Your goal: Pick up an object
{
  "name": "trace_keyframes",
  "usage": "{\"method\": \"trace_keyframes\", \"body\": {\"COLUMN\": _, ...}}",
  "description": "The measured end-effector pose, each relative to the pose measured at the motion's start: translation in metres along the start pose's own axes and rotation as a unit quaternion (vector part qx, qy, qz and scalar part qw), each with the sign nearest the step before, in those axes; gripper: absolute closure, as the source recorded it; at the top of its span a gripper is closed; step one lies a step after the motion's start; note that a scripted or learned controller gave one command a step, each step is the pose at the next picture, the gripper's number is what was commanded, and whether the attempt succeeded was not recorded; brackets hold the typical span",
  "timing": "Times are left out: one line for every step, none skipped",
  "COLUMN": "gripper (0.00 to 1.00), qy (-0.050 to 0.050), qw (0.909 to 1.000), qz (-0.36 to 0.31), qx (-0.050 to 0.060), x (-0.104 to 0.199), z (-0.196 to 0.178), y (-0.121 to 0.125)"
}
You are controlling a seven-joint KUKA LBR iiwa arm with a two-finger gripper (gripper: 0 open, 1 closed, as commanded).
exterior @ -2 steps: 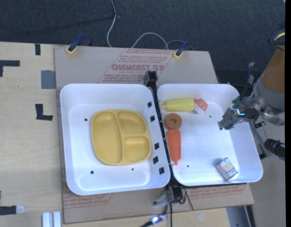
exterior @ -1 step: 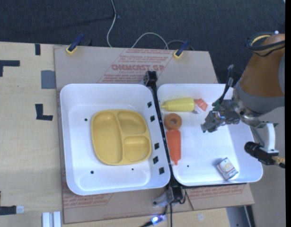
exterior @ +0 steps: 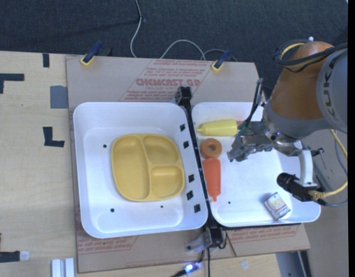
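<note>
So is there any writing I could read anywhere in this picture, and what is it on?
"CHEMCAST G.P", red print repeated on the brown board under the bins; the smaller lines around it are too blurred to read.
"KU", the start of white lettering on the arm; the rest is cut off.
The small box in the right bin has print too small to read.

One fixed cam up high, tilted down at the bench (exterior: 27, 154)

It sits far enough back that both white bins fit, left bin (exterior: 88, 120) toward 9 o'clock, right bin (exterior: 252, 209) toward 3. The dark floor (exterior: 62, 10) runs along 12 o'clock, and the arm (exterior: 307, 91) comes in from 3 o'clock.
</note>
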State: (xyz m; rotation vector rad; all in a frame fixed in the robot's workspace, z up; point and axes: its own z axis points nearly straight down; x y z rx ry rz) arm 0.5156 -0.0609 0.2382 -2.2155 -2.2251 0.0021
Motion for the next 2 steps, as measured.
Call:
{"method": "trace_keyframes", "body": {"gripper": 1.00, "qy": 0.001, "qw": 1.0000, "qz": -0.001, "qx": 0.000, "x": 0.062, "z": 0.006, "y": -0.002}}
{"method": "trace_keyframes", "body": {"gripper": 1.00, "qy": 0.001, "qw": 1.0000, "qz": -0.002, "qx": 0.000, "x": 0.123, "z": 0.002, "y": 0.001}}
